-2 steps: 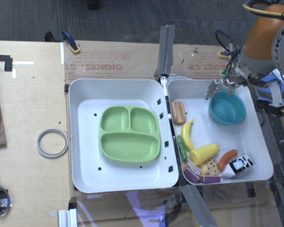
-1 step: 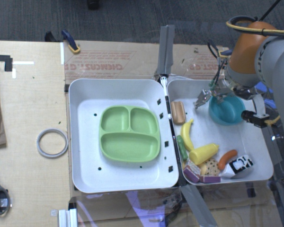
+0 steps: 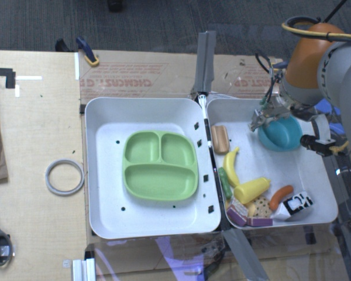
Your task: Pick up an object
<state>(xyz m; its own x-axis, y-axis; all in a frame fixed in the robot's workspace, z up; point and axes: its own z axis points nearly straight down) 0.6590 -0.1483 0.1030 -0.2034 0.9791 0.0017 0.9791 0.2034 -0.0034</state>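
Dark grey carpet runs behind a light wooden worktop (image 3: 35,133) that carries a sheet of cardboard (image 3: 140,75) and two shallow white bins side by side. On the left bin's (image 3: 99,215) floor lies a pale green divided plate (image 3: 161,165) with three compartments, flat and near the middle. Over the far end of the right bin (image 3: 319,206) hangs the tool (image 3: 268,115), directly against the left side of a teal bowl-like object (image 3: 282,132), rounded and glossy; whether the tool's jaws are apart or together cannot be told, nor whether anything sits between them. Nearer the front of that bin lie a tan block (image 3: 220,139) by the left wall, a yellow banana (image 3: 229,165), a yellow bottle-like piece (image 3: 251,188), an orange carrot-shaped toy (image 3: 281,196), a black-and-white item (image 3: 296,204) and a purple piece (image 3: 237,214), crowded close together. Outside the bins, a grey ring (image 3: 65,176) rests on the worktop to the left
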